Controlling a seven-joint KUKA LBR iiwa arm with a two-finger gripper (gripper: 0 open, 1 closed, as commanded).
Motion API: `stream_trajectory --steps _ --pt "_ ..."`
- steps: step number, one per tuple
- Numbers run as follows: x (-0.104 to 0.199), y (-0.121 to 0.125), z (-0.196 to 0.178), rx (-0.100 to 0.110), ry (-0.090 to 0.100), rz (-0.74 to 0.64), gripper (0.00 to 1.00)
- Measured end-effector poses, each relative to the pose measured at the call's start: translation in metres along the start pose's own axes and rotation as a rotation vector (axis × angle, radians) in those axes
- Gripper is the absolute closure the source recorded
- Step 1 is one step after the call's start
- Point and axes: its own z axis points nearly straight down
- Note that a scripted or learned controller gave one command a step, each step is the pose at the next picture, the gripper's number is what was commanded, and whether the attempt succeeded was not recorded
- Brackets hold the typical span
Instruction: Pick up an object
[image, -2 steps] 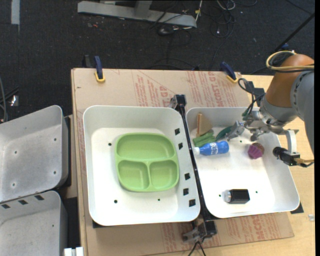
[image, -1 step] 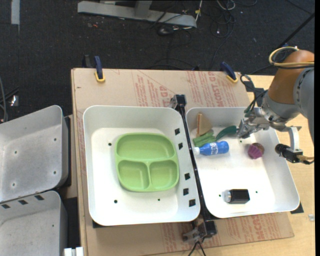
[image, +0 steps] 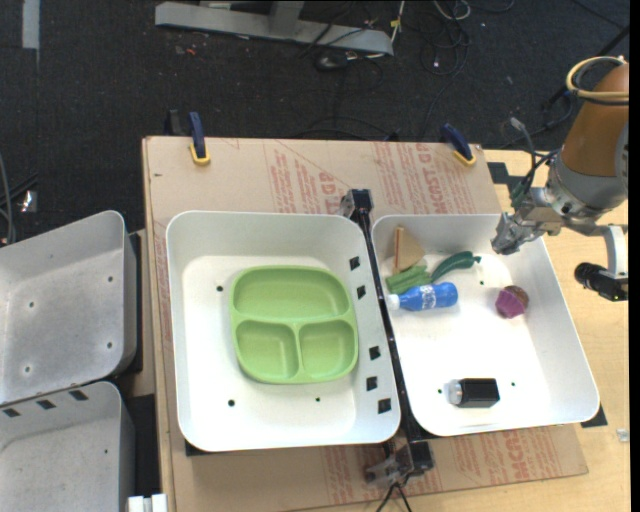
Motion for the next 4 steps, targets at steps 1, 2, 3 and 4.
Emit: stream_trajectory --steps 1,2,3,4 --pt "0.000 0.000 -0.063 0.001 0.000 0.000 1.00" --pt "0.000 0.001 -0.072 0.003 0.001 -0.001 1.00" --pt "0.043 -0.019 -0.081 0.007 0.003 -0.003 1.00" --pt "0.096 -0.038 -0.069 0.009 0.003 -0.003 1.00"
